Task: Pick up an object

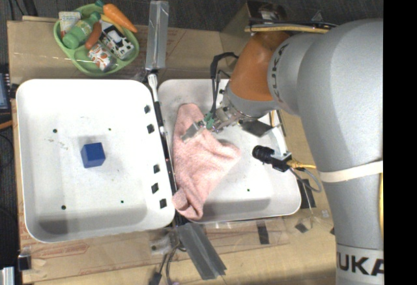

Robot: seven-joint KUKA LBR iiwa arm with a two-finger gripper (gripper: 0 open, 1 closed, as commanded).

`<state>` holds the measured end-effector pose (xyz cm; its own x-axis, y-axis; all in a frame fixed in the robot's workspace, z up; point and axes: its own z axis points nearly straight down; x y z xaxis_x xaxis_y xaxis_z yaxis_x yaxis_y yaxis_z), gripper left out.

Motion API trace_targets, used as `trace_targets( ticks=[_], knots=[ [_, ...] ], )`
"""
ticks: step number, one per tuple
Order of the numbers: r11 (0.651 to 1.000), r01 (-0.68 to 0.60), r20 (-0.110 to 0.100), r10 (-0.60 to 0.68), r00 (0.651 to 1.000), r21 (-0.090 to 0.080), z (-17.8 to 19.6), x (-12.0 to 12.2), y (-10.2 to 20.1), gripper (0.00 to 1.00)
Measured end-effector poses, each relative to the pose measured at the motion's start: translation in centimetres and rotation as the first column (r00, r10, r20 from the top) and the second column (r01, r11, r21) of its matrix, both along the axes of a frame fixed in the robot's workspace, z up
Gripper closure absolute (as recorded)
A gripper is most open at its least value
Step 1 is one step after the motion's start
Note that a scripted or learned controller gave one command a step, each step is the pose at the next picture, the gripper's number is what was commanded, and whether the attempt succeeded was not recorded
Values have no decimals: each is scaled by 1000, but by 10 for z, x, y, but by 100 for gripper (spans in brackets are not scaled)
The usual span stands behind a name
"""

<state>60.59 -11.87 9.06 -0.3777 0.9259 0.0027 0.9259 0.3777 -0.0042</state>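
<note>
A pink cloth [201,169] lies crumpled along the left side of the right bin [260,202], with its lower end draped over the bin's front left corner. My gripper [195,128] is low over the cloth's upper part, touching or nearly touching it. The arm reaches in from the right above the bin. A blue cube [93,154] rests on the floor of the left bin [39,114], far from the gripper.
A green bowl [85,63] holding toy food, including an orange carrot [118,15], stands behind the left bin. A divider with black clips [156,147] separates the two bins. The arm's grey body covers the bench's right side.
</note>
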Motion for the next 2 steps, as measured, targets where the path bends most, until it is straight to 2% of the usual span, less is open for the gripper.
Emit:
trace_targets(
  ticks=[1,2],
  knots=[
    [969,249,5,-249,969,-2,2,51,-36,0],
    [996,-88,8,88,996,-2,28,43,-64,0]
  ],
)
